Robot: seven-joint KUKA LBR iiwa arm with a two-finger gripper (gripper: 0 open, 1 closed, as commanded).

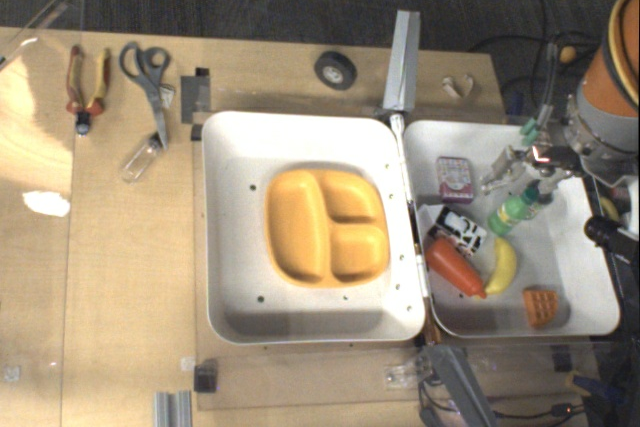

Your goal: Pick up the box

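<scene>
- The small pink-purple rectangular box (pixel 455 178) lies flat in the right shallow white bin (pixel 600 320), near that bin's far-left corner and just beside the wall it shares with the left shallow white bin (pixel 230 215)
- The box's long axis runs roughly from the far edge toward the near edge of its bin, only slightly skewed
- The two-finger gripper (pixel 515 165) on the grey arm with the orange band (pixel 612 75) hangs over the far half of the right bin, reaching in from that bin's right edge; whether its jaws are apart or together cannot be told here, and nothing shows between them
- The box lies to the gripper's left, toward the shared wall, near but apart from it; in my judgement the coming move is a short shift leftward, then a descent
- Just beside the gripper, toward the near edge, stands or leans a green plastic bottle (pixel 517 211)
- Nearer the near edge from the box lie a small black-and-white toy-like item (pixel 461 230), an orange-red carrot-shaped piece (pixel 455 266), a yellow banana (pixel 502 267) and an orange waffle-patterned block (pixel 541 306)
- The box's closeness to the shared wall may leave little room for a finger on that side
- A yellow sectioned tray (pixel 327 225) sits mid-floor in the left bin
</scene>
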